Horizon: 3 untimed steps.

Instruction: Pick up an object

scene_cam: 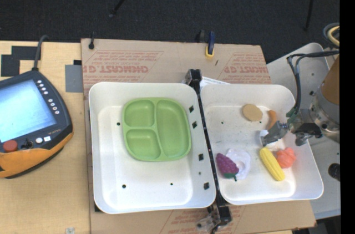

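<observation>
Hovering over the right bin (310,194), the gripper (275,134), its state unclear; corn (272,163) lies just nearer, running near-right.

Right bin (302,186), five candidates. Tan round cookie-like disc (252,112) lies flat near the back. Small orange sausage-shaped piece (272,117) just beside it on the right. Yellow corn cob (272,164) lies diagonally at front right, touching a pinkish-red toy (286,157) on its right. Purple grape bunch (226,164) at front left, lying on a white lid-like piece (240,157).
</observation>
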Motion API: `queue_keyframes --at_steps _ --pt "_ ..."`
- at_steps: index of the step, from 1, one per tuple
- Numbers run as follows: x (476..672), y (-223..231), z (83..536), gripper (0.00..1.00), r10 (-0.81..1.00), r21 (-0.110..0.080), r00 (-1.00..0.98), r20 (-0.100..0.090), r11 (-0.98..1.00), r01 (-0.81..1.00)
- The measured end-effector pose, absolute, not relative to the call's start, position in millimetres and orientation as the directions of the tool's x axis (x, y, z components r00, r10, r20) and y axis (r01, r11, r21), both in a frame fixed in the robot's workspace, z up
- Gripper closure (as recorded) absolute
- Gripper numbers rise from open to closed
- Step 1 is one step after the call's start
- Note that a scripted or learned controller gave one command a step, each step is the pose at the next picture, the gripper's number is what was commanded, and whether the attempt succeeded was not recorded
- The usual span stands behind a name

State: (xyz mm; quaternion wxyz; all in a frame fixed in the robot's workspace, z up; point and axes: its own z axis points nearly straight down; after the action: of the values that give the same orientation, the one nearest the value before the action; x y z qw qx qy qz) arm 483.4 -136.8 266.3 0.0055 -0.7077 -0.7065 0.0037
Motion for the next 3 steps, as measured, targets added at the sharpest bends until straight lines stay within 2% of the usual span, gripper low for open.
queue_keyframes --at_steps 1,3 --pt "485.0 -137.0 271.7 0.0 1.0 -0.003 0.0 0.001 0.0 1.0" --pt "487.5 -144.3 183.3 0.0 1.0 -0.006 -0.001 0.002 0.001 1.0"
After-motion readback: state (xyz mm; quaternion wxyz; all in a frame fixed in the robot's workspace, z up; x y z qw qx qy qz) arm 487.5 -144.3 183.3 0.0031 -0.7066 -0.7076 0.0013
